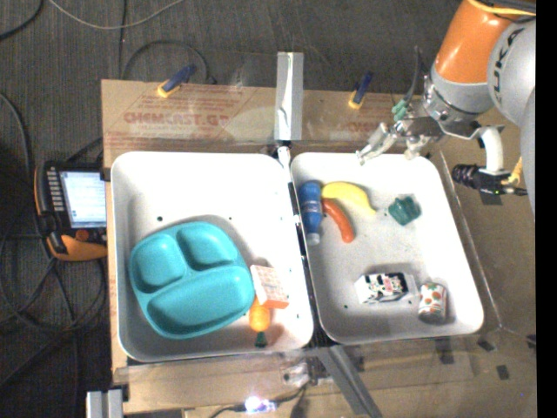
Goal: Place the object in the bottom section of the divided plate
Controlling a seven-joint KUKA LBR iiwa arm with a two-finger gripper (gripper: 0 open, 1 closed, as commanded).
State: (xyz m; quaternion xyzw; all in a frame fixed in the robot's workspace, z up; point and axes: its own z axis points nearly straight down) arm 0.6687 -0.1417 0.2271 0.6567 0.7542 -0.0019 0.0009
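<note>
Plate teal, in left bin; carrot and card touch its right rim, carrot's tip half hidden by bin wall. Right bin: bottle, banana, sausage, teal block, box, can. Gripper over far rim, fingers spread, holding nothing; arm cut off at right

The divided plate is showing smooth teal plastic with a soft sheen — the two white bins are looking like smooth, faintly glossy plastic too. The board behind them is reading as matt brown cardboard under a clear, shiny film. The arm's orange band is gleaming — glossy, hard shell
</note>
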